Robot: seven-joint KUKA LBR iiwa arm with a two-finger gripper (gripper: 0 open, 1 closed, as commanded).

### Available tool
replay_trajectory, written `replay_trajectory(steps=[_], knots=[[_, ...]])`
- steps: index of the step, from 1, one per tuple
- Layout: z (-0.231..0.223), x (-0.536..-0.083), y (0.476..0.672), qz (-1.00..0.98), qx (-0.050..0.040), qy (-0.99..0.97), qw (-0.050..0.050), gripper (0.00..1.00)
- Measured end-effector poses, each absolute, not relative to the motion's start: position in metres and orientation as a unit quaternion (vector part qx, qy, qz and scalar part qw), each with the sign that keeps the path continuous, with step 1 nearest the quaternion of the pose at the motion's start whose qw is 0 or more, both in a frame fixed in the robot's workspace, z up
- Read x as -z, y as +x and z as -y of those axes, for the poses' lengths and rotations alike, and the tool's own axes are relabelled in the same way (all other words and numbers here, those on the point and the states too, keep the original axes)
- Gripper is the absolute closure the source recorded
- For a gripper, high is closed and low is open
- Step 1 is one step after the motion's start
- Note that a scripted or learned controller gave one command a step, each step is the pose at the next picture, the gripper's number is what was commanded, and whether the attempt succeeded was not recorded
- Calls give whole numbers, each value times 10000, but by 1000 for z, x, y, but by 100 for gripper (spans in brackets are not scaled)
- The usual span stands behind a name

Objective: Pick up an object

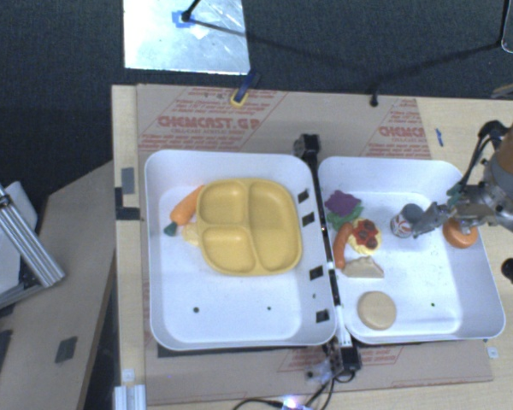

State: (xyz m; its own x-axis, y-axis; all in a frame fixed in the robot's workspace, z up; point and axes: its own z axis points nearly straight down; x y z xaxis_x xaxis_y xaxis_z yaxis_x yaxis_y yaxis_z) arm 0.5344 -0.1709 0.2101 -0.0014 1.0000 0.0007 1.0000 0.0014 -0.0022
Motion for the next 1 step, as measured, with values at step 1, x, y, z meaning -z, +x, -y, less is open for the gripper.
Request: replay_trajectory(steps=[1], knots=[[179, -163, 537, 7075, -5, -7067, 8, 0]])
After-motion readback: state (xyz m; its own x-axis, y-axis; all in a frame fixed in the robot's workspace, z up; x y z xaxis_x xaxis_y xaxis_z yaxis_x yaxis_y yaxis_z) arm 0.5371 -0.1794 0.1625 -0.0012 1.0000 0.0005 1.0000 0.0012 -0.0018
